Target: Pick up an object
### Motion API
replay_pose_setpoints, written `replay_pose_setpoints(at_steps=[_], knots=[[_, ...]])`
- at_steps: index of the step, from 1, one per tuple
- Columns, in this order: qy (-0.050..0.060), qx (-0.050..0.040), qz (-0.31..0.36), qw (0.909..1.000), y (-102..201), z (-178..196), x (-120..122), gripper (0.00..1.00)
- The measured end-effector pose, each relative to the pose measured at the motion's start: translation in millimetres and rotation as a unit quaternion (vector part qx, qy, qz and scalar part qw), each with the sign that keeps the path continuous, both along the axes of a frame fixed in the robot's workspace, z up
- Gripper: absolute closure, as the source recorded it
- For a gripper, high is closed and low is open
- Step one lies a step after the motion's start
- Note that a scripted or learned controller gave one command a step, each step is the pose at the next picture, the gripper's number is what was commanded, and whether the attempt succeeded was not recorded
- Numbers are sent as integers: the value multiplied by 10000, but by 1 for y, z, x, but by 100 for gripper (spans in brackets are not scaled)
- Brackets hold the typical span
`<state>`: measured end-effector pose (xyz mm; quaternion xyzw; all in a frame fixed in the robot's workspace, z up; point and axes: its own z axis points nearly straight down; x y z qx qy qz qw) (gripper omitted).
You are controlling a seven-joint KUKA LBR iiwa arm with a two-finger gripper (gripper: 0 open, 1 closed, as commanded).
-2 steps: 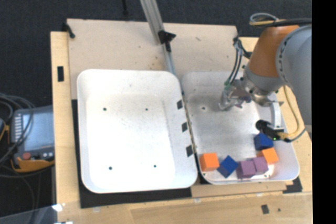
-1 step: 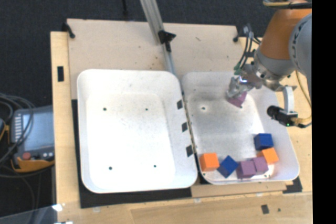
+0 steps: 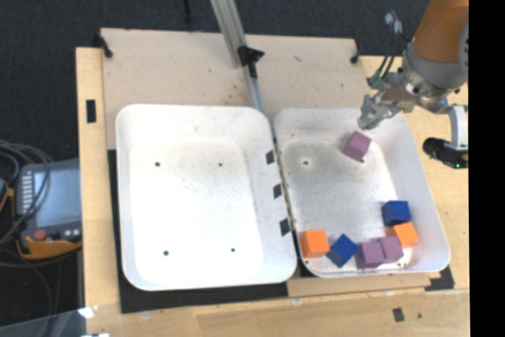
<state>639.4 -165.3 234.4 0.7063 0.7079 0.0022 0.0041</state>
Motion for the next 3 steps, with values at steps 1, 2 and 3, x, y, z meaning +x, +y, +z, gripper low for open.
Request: replay_pose_setpoints(at_steps=[1,2,3], knots=[[13,7,6,10000,-1,37,1,100],[43,13,18,10000,59,33,-10,100],[47,9,15,10000,108,21,-11,100]])
